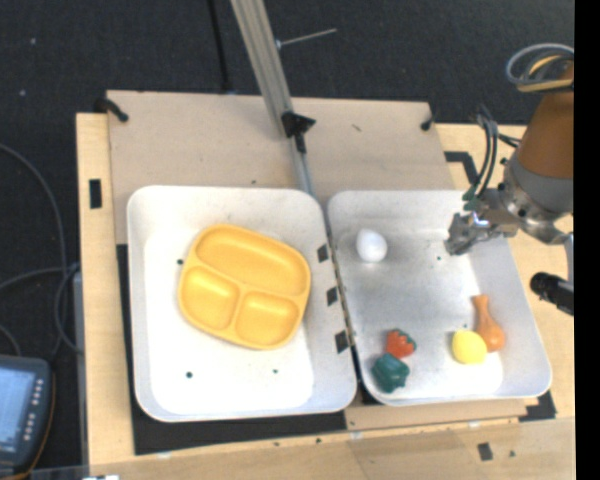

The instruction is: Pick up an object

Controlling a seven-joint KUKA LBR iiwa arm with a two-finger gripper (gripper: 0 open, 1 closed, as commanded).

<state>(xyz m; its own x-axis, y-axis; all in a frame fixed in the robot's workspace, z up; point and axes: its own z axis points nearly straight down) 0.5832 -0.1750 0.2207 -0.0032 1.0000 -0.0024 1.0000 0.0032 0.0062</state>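
Observation:
In the right bin (430, 298) lie a white egg-shaped object (371, 245) near the back left, a red and orange piece (400, 344) with a dark green piece (389, 371) at the front left, and a yellow lemon-like object (468, 347) beside an orange carrot-like piece (486, 323) at the front right. My gripper (464, 236) hangs over the bin's back right part, with nothing seen between its fingers. It is well right of the white egg and behind the carrot.
The left bin (160, 368) holds a yellow divided plate (244, 286). A slanted metal pole (265, 58) rises behind the bins. Cables and a dark floor surround the bench; a screen (10, 403) sits at the lower left.

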